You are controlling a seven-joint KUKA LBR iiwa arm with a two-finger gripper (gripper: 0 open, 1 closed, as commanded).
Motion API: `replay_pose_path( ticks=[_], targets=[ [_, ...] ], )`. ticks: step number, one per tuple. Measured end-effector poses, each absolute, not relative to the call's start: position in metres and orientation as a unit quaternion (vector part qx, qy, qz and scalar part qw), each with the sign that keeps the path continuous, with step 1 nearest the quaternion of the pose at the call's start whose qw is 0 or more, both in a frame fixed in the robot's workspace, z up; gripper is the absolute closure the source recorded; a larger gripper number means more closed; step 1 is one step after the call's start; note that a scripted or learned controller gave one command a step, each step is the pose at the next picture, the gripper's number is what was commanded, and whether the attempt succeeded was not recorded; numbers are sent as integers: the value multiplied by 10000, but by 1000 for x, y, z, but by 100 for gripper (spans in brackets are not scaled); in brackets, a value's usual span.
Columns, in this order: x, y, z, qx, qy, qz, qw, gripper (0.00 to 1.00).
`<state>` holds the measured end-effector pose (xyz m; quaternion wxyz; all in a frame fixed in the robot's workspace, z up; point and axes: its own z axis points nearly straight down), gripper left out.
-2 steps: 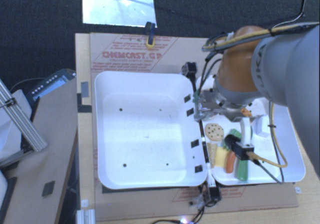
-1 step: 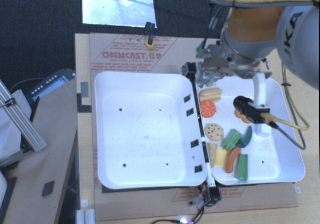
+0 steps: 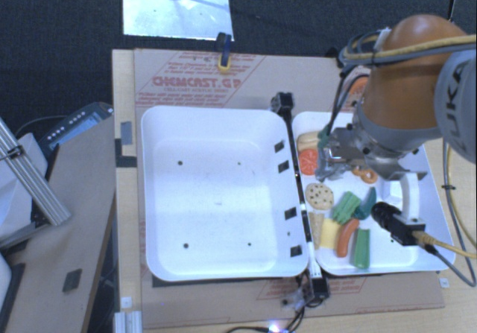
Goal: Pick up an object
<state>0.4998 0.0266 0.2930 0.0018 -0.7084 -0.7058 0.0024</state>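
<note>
The right bin [image 3: 417,246] holds several toy foods. A red tomato slice [image 3: 307,163] and a tan bun [image 3: 307,142] lie at its left wall. Below them are a spotted cookie [image 3: 319,195], a green leafy piece [image 3: 345,206], a teal piece [image 3: 367,202], a yellow block [image 3: 329,233], an orange sausage [image 3: 346,238] and a green stick [image 3: 361,247]. My gripper [image 3: 330,164] hangs low over the bin's upper left part, just right of the tomato slice and above the cookie. The orange wrist hides the bin's far part. A brown pretzel [image 3: 366,174] peeks out beneath the wrist.
The left bin [image 3: 160,119] sits beside the right one, with black clips [image 3: 285,167] along the shared wall. A black cable plug [image 3: 395,224] hangs over the right bin's lower part. A grey device [image 3: 74,124] lies off the bench at left.
</note>
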Motion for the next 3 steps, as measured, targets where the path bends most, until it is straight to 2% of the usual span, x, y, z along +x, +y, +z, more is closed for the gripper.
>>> replay_pose_path(
  ticks=[1,2,3],
  targets=[
    [485,34,178,-7068,-7074,32,32,100],
    [535,101,185,-7036,-7106,-28,-7,100],
    [572,125,133,-7049,-7093,-2,-1,100]
  ],
)
